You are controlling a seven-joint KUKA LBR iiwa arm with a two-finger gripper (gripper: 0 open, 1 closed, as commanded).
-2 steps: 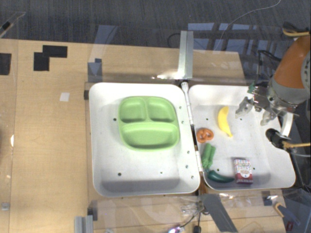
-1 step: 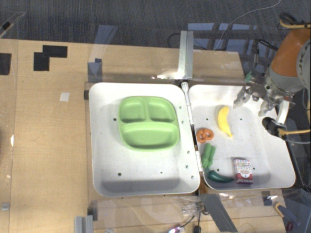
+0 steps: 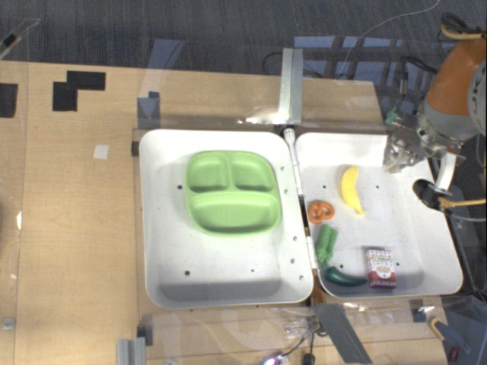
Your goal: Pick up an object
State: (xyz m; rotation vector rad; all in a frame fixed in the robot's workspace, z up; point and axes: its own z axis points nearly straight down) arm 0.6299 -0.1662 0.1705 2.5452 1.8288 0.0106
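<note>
The pincer point(image 3: 401, 157) hangs at the right bin's point(image 3: 426, 280) upper right corner; I cannot tell how it stands, probably empty. Nearest lies the banana point(image 3: 350, 189), mid-bin, an easy target. The green tray point(image 3: 231, 192) sits in the left bin point(image 3: 163, 226).

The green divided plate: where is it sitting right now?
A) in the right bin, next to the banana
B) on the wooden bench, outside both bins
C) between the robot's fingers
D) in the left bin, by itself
D. The green divided plate lies flat in the left bin, while the banana and the other small items lie in the right bin, and the gripper hangs at that bin's far right corner.
</note>
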